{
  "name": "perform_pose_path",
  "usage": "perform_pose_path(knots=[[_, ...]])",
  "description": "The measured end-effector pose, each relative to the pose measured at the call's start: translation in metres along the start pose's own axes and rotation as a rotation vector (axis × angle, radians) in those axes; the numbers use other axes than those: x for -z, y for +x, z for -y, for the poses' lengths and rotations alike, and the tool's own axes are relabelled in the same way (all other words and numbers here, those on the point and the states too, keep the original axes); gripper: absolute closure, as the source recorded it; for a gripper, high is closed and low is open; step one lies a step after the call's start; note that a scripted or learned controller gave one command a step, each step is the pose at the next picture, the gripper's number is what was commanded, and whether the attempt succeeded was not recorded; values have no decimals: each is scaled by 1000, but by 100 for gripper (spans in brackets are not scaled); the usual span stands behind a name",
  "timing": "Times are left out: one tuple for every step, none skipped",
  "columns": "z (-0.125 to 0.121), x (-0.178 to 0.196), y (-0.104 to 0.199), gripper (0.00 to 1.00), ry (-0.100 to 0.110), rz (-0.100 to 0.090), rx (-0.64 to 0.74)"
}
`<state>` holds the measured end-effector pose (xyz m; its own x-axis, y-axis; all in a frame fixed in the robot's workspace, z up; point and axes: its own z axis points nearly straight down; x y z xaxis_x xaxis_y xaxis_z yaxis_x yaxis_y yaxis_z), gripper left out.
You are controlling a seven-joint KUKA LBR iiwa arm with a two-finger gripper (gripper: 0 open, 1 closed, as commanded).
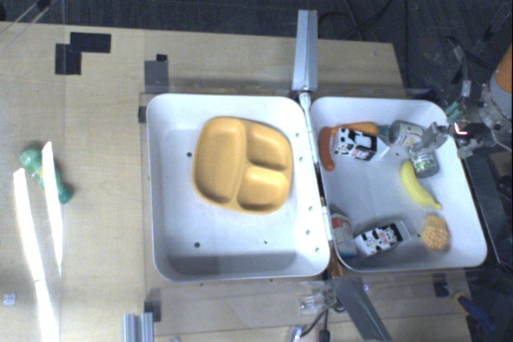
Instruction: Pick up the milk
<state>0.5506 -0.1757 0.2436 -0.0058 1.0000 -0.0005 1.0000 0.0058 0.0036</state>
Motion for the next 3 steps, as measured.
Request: perform_pose_path(knots=[[-32,-61,61,0,1,-1,-140],[-53,-146,60,0,-1,-1,-232],[-98,-158,42,0,127,-15,-432]])
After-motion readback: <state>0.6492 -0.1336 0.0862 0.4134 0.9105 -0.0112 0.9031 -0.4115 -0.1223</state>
